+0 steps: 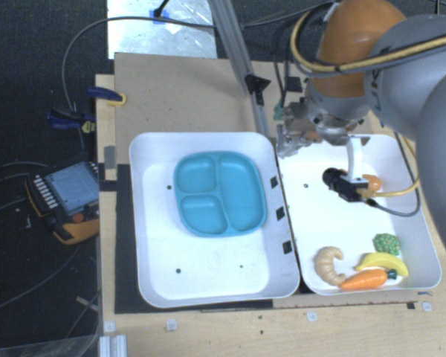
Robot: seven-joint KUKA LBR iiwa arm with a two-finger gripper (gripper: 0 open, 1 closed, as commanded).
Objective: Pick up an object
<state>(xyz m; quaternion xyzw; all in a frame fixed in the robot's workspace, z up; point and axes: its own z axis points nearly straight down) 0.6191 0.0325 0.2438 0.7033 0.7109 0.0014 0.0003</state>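
— Where is everything, measured from the blue plate (219, 193)?

— The arm (424, 88) looms above and to its right. The plate lies in the left bin (145, 222), and the right bin (320, 214) sits just to the plate's right.

— And the gripper (288, 141)?

— Just off the plate's upper right corner. Spread or closed, I cannot tell.

— What is there to pick up?

— All clustered well to the plate's lower right, apart from the gripper: croissant (328, 265), banana (383, 262), carrot (364, 279), broccoli (386, 242).
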